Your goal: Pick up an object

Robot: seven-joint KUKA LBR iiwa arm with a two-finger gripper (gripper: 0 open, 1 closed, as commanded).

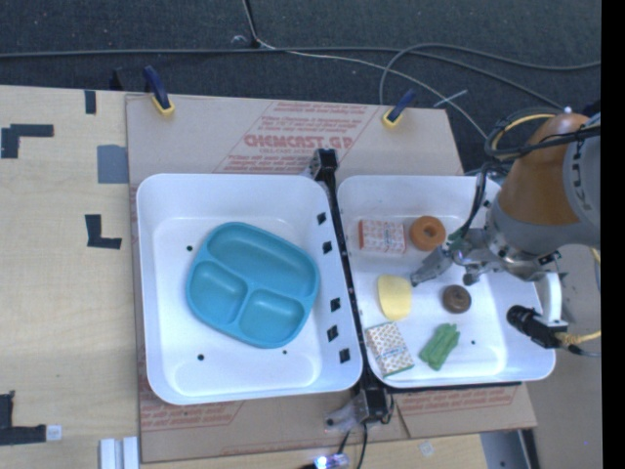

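Observation:
The right bin (488, 189) holds several small objects: a red and white packet (381, 235), an orange ring (427, 232), a yellow block (395, 297), a brown round piece (456, 299), a green toy (440, 346) and a patterned sachet (389, 348). My gripper (449, 273) hangs over the middle of this bin, between the orange ring and the brown round piece. Its fingers (424, 274) are spread open, with nothing between them. The brown piece lies just below the gap, slightly toward the front.
The left bin (161, 203) holds a blue divided plate (254, 283). A black divider (335, 262) runs between the two bins. Both bins rest on a cardboard sheet (283, 130) held by two clamps. Cables trail across the dark floor behind.

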